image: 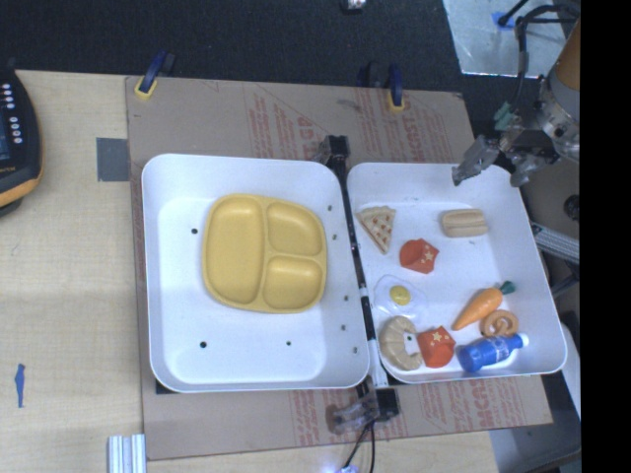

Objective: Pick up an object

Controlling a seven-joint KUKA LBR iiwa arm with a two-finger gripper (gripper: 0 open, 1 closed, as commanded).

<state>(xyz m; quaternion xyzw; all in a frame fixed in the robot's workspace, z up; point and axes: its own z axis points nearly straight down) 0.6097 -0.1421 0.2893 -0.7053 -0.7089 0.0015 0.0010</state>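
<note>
The right bin [532,254] holds several toy foods: a tan bread roll [463,223], a pizza wedge [377,227], a red strawberry [419,255], a fried egg [399,294], a carrot [480,305], a small swirl pastry [500,323], a blue bottle [490,352], a red piece [436,345] and a pale bagel [399,341]. My gripper [493,169] hovers over the bin's far right corner, above and behind the bread roll. Its fingers [466,169] are spread open with nothing between them.
The left bin [168,294] carries a yellow divided plate [264,252]. Clamps [335,149] join the bins at the middle. A black and orange pendant [15,136] lies at the far left of the bench.
</note>
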